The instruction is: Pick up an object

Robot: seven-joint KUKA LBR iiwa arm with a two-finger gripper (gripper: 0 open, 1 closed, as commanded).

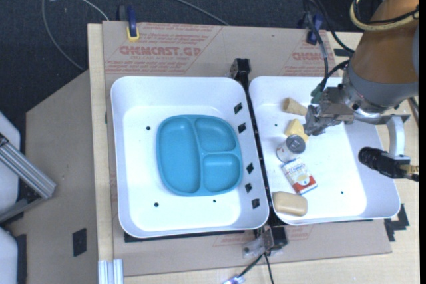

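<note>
Left bin (133, 103): one blue divided tray (198, 154). Right bin (373, 199): five items — two tan blocks (293, 106), one can (291, 147), one red-white packet (299, 177), one tan bar (290, 203). Gripper (315, 124) over far blocks; opening unclear.

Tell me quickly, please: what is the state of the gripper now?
Gripper: low in the right bin, beside the yellow wedge; open or closed cannot be told.

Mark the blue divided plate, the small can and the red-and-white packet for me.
blue divided plate (183, 155): camera view, floor of its large left compartment.
small can (291, 147): camera view, its round top end, right bin.
red-and-white packet (299, 177): camera view, middle of its printed face, below the can.
</note>
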